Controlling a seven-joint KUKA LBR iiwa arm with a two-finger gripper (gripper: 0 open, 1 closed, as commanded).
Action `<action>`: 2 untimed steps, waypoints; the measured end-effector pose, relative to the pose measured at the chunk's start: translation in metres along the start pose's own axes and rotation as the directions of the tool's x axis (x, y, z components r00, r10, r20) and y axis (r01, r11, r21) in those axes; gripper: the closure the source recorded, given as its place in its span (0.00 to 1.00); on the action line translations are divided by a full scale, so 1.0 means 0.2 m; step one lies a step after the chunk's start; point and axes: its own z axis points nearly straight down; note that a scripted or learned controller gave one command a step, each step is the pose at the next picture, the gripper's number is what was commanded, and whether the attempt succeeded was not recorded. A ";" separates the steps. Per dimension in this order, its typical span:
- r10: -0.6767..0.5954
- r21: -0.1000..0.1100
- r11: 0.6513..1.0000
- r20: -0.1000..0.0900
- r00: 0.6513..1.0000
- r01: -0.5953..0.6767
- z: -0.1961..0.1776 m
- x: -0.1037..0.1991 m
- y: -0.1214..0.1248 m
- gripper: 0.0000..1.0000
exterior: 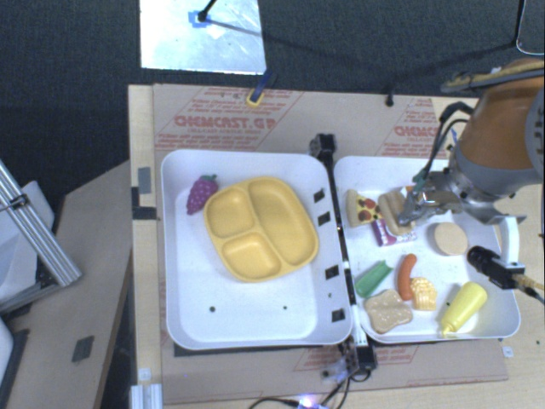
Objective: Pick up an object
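Observation:
The right bin (511, 318) holds toy food: a pizza slice (362, 209), a tan bun-like piece on a purple-edged wrapper (392, 216), a round beige disc (448, 239), an orange sausage (407, 267), a green pod (372, 277), a corn piece (423, 293), a toast slice (389, 311) and a yellow bottle (462, 307). My gripper (414, 205) hangs low over the bin's upper middle, right at the tan piece's right edge. The wrist hides whether it touches.
The left bin (183, 313) holds a yellow divided plate (255, 227) and purple grapes (201, 193) at its upper left. A black divider with clips (334, 228) runs between the bins. The grey and orange arm (502, 143) covers the right bin's upper right.

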 end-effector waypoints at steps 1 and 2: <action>-0.005 0.006 1.000 -0.003 1.000 0.005 -0.01 0.28 -0.04 1.00; -0.005 0.006 1.000 -0.003 1.000 0.005 -0.07 0.50 -0.15 1.00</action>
